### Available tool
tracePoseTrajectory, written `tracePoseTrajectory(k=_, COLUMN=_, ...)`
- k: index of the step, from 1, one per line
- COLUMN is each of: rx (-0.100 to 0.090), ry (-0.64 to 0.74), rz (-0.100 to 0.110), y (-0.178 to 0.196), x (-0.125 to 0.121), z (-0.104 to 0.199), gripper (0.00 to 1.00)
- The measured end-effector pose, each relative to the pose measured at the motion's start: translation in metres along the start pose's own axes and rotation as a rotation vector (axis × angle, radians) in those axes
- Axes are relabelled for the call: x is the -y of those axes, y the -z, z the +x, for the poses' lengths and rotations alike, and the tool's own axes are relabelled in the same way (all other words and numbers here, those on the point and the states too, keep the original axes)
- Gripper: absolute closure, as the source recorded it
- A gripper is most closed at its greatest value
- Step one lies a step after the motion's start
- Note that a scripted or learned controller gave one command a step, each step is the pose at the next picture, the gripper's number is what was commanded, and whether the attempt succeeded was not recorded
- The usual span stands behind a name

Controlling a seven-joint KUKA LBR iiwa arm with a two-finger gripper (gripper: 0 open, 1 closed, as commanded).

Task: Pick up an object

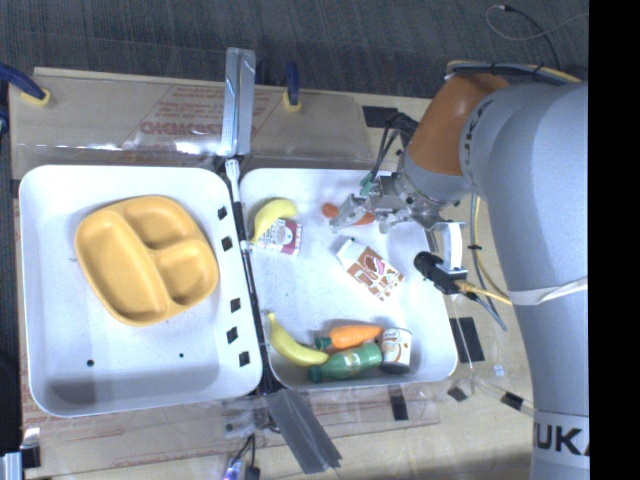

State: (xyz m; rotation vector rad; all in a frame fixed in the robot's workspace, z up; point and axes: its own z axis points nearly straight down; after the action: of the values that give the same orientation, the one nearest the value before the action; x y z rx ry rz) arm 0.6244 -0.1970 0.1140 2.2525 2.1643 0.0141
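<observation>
1. Nearest the camera, a cluster of things is seen packed along the near wall of the right bin [430, 353]: a banana [290, 345], a carrot [352, 336], a green bottle [348, 363] and a small can [397, 348]. They lie side by side, mostly with their long axes running along that wall, likely having been pushed or slid there.
2. A small carton [371, 272] is found lying flat near the bin's middle, its long axis slanting from far-left to near-right.
3. A second banana [272, 214] and a little packet [286, 236] are set against the left wall.
4. The claw [368, 211] is held low over the bin's far part, just beside a small orange piece [330, 210], which is judged the likely target.
5. Whether the claw is apart or together cannot be told.
6. A yellow divided plate [147, 258] rests in the left bin [40, 298] on the desk.
</observation>
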Motion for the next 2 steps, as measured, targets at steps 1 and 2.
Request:
tracePoseTrajectory(k=1, rx=-0.002, ry=-0.233, rz=0.022, y=0.077, x=0.04, z=-0.013, gripper=0.0)
tracePoseTrajectory(k=2, rx=-0.003, ry=-0.321, rz=0.022, y=0.177, x=0.054, z=0.026, gripper=0.0)
